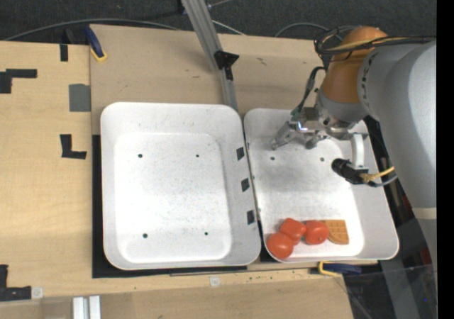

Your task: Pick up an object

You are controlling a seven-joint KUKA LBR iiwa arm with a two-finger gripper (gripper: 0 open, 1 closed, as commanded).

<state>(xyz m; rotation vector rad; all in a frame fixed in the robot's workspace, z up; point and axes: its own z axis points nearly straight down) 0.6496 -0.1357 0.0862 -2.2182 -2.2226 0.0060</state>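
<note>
- Looking at a grey arm (pixel 401 98) reaching in from 3 o'clock, with the orange band (pixel 346 78) sitting just above the wrist.
- Hanging the gripper (pixel 296 139) over the 12 o'clock end of the right bin (pixel 379 243), near that bin's 11 o'clock corner.
- Spreading the fingers (pixel 279 143) fairly wide, with one pointing toward 8 o'clock and the other sitting more toward 3 o'clock; gripping nothing between them, just showing bare white bin floor in the gap.
- Dangling a black cable plug (pixel 347 168) off the wrist at about 4 o'clock from the gripper.
- Finding all the pickable stuff bunched at the 6 o'clock end of the right bin, well apart from the gripper.
- Counting three red pieces (pixel 292 227) there, huddling together and touching, the lowest one pressing against the bin's 7 o'clock corner.
- Spotting an orange waffle-looking cracker (pixel 339 232) lying flat just at 3 o'clock of the red pieces, touching the nearest one.
- Sitting the left bin (pixel 170 176) right beside the right one, rims touching down the middle, showing only small dark dots on its floor.
- Leaning a metal pole (pixel 201 20) in from 12 o'clock, ending at the left bin's 1 o'clock corner.
- Resting both bins on a wooden bench (pixel 42 190) with black tape marks (pixel 69 146) over at 9 o'clock.
</note>
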